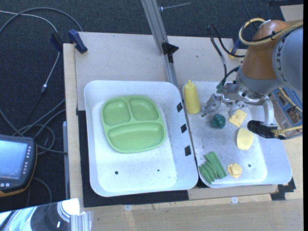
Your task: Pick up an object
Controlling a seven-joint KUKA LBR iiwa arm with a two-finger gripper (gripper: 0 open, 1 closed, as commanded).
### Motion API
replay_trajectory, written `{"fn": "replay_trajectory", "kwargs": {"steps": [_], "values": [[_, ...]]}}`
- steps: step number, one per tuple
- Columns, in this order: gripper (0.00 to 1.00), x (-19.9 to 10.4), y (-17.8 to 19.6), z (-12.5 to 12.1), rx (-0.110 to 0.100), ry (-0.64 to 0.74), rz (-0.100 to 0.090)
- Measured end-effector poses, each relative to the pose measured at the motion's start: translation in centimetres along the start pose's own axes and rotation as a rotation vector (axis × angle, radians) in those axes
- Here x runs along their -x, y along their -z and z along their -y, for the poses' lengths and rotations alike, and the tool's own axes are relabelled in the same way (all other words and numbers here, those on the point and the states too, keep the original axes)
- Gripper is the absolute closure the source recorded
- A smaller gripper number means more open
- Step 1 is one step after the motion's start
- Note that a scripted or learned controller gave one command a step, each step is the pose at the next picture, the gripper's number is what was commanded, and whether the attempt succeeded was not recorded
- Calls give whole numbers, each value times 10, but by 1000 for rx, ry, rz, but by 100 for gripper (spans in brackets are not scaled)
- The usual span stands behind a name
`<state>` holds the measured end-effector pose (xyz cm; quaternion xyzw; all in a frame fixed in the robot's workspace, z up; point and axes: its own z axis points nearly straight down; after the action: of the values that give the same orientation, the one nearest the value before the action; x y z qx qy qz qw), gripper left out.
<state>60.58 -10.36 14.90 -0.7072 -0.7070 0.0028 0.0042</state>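
Small dark-green lump (218, 121) — lying in the right bin (274, 172), beside a yellow wedge (237, 118).

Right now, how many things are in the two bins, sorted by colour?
Green: 3, the divided plate in the left bin, the small dark green piece and the ridged green piece in the right bin.
Yellow: 4, the bottle, the wedge, the rounded piece and the small lump.
Total: 7.

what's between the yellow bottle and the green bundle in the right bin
Bare white bin floor between the yellow bottle and the green bundle, seen in the camera view.
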Motion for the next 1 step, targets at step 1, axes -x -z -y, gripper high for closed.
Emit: {"fn": "replay_trajectory", "kwargs": {"steps": [1], "values": [[0, -1, -53, 1, 1, 0, 0]]}}
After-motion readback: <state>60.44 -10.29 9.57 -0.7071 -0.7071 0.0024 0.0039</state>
